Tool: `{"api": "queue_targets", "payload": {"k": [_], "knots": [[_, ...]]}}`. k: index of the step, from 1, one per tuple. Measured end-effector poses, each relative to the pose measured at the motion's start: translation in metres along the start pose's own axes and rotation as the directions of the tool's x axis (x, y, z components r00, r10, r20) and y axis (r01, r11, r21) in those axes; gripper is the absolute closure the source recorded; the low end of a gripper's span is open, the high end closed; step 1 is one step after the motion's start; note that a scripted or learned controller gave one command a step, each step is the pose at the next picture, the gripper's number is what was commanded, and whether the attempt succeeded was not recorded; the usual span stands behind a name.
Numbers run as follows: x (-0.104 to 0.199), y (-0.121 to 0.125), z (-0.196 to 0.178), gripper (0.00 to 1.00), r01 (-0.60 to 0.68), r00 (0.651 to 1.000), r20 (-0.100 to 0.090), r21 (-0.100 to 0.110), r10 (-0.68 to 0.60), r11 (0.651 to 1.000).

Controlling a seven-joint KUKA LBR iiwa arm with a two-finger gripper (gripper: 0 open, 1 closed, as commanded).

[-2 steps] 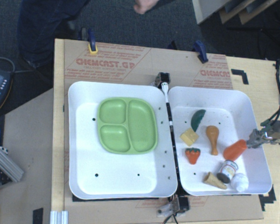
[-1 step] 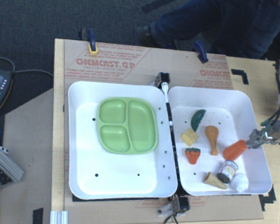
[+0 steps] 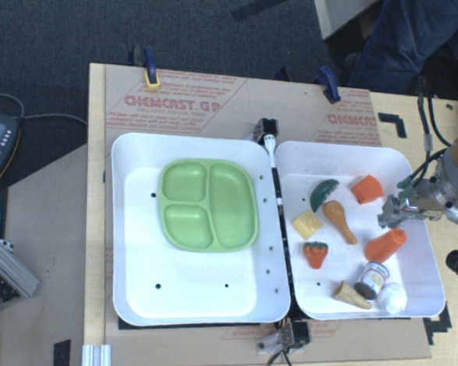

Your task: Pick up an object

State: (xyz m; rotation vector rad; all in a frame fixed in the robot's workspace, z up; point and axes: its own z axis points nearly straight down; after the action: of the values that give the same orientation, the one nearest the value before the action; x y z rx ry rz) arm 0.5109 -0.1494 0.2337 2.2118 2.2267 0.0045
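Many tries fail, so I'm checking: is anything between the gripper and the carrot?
Nothing visible. The gripper hangs at the right bin's right side, just above the carrot, with bare bin floor between them.

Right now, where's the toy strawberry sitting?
The toy strawberry lies in the right bin, near its left wall, just below the yellow cheese wedge and left of the orange carrot.

A divided plate [image 3: 209, 205] lies in the left bin [image 3: 128, 281]; toys fill the right bin [image 3: 429, 290].
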Motion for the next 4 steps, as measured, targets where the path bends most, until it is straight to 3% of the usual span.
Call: {"api": "queue_targets", "payload": {"k": [1,3,4], "knots": [[0.056,0.018,0.011,1.0,-0.001,1.0,-0.001,0.005,0.002,1.0],[0.163,0.052,-0.003,1.0,-0.001,1.0,-0.001,0.001,0.001,1.0],[0.2,0.051,0.012,1.0,-0.003,1.0,-0.001,0.008,0.003,1.0]]}}
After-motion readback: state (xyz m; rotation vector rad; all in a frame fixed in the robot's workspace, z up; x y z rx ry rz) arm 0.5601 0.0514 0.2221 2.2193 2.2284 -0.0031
